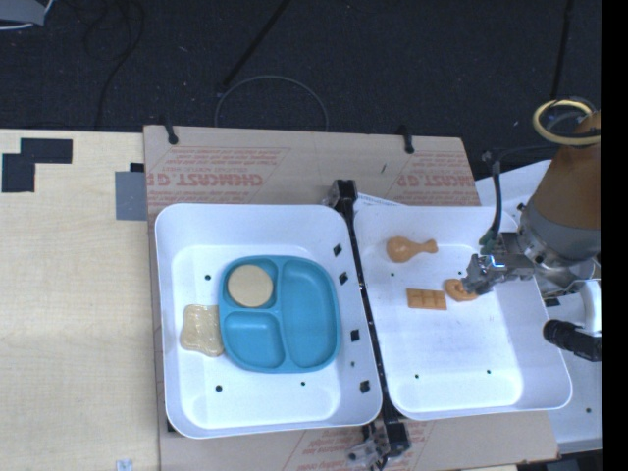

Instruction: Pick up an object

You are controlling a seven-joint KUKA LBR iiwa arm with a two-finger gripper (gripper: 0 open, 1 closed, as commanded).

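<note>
Light wood bench [69,292] w/ a brown cardboard sheet [294,170] under both bins; dark carpet [294,37] w/ loose cables beyond, at 12 o'clock. Black and grey patches sit on the wood at approx. 10 o'clock.

Two white bins, side by side. Left bin [186,253] holds a blue divided tray [294,322], 3 compartments; a round tan disc [249,286] lies in the tray's compartment at 10 o'clock. A pale beige slab [201,330] (bread-like) lies on the bin floor, touching the tray's edge at 9 o'clock.

Right bin [451,371] holds 3 items, all toward 12 o'clock of its floor: a tan drumstick-shaped piece [407,249], a small orange-brown rectangular piece [426,299], and an orange rounded piece [459,289] just beside it at 3 o'clock.

Arm comes in at 3 o'clock; gripper [483,275] is low over the right bin, tips right at the orange rounded piece. Can't tell whether it's spread or closed, nor if it has any grip on the piece.

Count: 2 bins, 1 tray, 5 loose items.
</note>
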